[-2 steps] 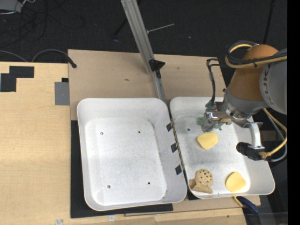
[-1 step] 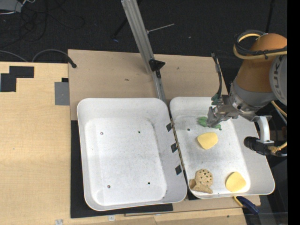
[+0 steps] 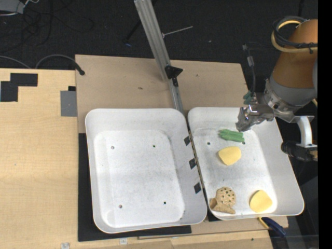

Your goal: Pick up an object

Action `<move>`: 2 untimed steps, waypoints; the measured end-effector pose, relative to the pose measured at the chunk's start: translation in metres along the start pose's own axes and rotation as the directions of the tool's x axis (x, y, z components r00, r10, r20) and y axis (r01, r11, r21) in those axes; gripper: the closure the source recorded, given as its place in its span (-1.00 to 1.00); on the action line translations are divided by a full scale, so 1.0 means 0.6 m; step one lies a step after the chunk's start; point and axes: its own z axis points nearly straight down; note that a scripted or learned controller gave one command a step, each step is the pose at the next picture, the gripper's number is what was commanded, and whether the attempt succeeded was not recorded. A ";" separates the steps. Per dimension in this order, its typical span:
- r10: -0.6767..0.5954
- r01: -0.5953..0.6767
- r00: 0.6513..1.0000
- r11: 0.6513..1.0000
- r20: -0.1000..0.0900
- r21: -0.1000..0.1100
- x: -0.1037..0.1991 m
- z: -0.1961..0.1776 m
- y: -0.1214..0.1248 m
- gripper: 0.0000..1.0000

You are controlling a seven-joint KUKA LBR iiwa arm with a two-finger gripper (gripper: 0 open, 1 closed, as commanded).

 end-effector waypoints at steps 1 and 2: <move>-0.003 0.003 1.000 1.000 -0.003 0.008 0.086 0.025 0.001 1.00; -0.003 0.003 1.000 1.000 -0.003 0.009 0.181 0.045 0.005 1.00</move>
